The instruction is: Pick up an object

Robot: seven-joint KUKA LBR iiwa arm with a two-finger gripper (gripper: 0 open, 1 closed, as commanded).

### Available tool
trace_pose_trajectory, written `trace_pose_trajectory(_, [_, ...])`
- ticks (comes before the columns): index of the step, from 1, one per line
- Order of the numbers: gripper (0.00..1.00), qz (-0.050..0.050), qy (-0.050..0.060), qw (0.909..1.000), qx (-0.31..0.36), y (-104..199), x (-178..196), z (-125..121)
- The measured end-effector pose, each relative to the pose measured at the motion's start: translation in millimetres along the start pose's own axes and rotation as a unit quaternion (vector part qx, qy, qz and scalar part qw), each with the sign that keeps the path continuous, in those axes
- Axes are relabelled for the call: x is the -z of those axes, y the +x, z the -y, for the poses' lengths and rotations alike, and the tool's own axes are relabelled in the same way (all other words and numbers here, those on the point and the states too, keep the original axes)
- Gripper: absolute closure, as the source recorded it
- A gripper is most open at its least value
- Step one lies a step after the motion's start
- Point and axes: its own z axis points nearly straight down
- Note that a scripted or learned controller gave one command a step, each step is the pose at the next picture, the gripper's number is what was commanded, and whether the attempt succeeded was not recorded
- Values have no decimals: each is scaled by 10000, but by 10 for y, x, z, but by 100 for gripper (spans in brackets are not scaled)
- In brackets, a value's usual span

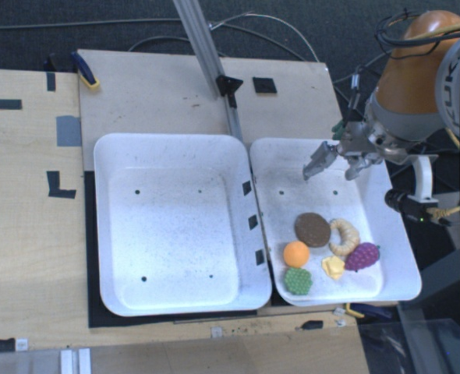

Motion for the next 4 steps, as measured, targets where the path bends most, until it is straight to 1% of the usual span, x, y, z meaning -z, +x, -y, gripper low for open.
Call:
trace_pose_trajectory(1, [0, -3, 41, 10000, -1, 60, -1396, 307])
trace_pose_trajectory(2, [0, 14, -43, 10000, -17, -510, -108, 644])
trace_pose_trajectory(3, [0, -9, 45, 10000, 12, -25, -1304, 585])
trace_pose_trajectory(4, [100, -1, 4, 10000, -1, -44, -1159, 568])
